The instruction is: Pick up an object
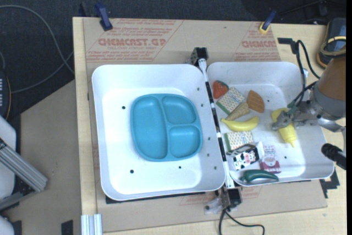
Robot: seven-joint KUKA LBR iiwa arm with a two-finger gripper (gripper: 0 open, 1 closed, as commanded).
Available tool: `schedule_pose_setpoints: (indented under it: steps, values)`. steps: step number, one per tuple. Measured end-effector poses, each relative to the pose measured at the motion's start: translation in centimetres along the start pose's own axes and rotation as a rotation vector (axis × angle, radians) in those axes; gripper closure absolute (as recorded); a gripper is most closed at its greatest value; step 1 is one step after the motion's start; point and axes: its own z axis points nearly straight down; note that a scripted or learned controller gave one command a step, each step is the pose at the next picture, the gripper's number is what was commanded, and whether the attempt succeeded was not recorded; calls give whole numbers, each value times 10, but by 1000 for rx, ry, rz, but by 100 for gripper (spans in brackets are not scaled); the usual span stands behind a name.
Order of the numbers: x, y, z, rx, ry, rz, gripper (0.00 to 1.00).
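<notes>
Camera view: looking down on the table (pixel 165 36), two white bins side by side.
Left bin (pixel 110 118): a blue divided plate (pixel 165 126) sits in the middle, three compartments.
Right bin (pixel 286 77): here's the clutter, packed toward the bin's left half.
Top of the pile: a red piece (pixel 220 88), a checkered packet (pixel 231 99), a brown wedge (pixel 255 100).
Middle: a yellow banana (pixel 240 124) lies crosswise, just below the packet.
Near edge: a black-and-white toy (pixel 245 158), a small red-and-white packet (pixel 269 158), and a green-handled tool (pixel 258 176) against the bin's front wall.
Arm: in from the table's right edge, grey with the orange band, reaching low over the right bin.
End effector (pixel 285 118): down at the bin's right half, right on a yellow object (pixel 288 135).
Grip: cannot tell whether it is spread or pressed together; whether the yellow object is held is unclear.
</notes>
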Motion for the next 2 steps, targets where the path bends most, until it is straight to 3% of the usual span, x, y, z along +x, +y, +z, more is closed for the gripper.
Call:
schedule_pose_setpoints:
  steps: [1,2]
  values:
    - [98,53,-14,-3,1,-4,100]
    - [178,78,-91,-3,2,-4,100]
